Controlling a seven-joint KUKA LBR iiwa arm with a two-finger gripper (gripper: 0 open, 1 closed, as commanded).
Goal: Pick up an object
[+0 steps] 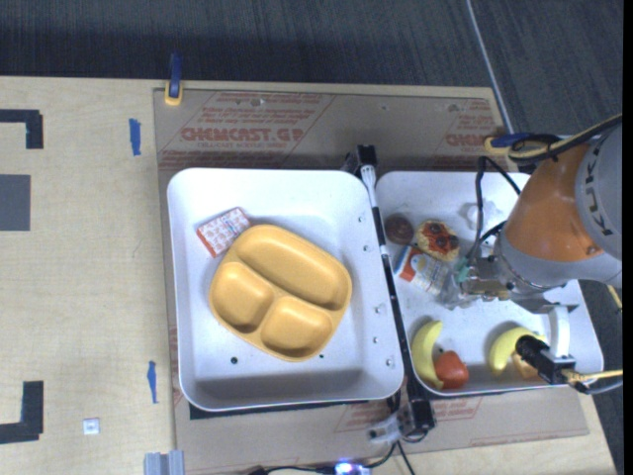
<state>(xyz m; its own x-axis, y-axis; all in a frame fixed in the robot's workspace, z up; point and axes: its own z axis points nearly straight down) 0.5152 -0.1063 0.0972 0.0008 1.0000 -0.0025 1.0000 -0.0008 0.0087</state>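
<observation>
Centrally in the right bin (586, 336), right half of the frame, the gripper (473, 283) hangs below the orange-banded wrist; whether it is released or clenched cannot be told from this angle. Just left of it, apparently touching, lies a clear plastic packet (427, 272), crinkled and partly orange at its left edge. Above the packet sit a red-and-yellow toy (437, 237) and a brown round piece (399, 229). Toward the lower edge of this bin lie a yellow banana-shaped piece (425, 349) with a red piece (452, 367) against it, and further right a second yellow piece (506, 347). The left bin (188, 265), centre frame, holds a yellow three-compartment tray (280, 290) and a red-and-white card (223, 230) at the tray's upper left.
</observation>
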